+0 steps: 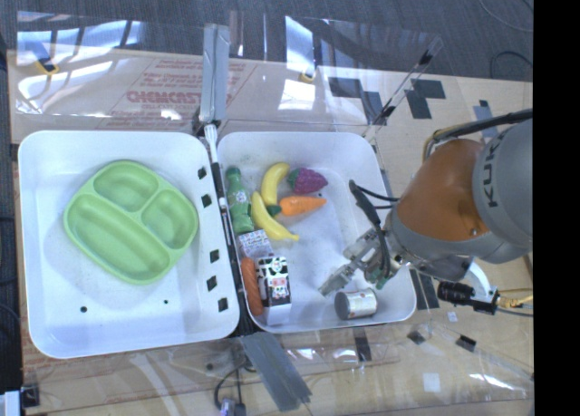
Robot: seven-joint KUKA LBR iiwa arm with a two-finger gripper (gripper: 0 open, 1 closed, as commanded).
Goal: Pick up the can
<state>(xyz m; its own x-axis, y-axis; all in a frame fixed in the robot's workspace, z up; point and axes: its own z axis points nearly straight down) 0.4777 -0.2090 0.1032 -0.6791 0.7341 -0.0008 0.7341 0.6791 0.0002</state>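
The can [356, 304] is a short silver cylinder lying on its side near the front right corner of the right bin [362, 147]. My gripper [347, 266] hangs just above and behind it, reaching in from the right below the orange band of the arm [444, 201]. The two fingers stand apart, open, with nothing between them. One fingertip [332, 285] sits a little left of the can, apart from it. The can rests on the bin floor.
In the right bin lie a green bottle [238, 198], two bananas [271, 217], purple grapes [310, 179], a carrot [301, 206], a cow-patterned carton [275, 285] and a small box [255, 243]. The left bin [54, 314] holds a green divided plate [131, 220].
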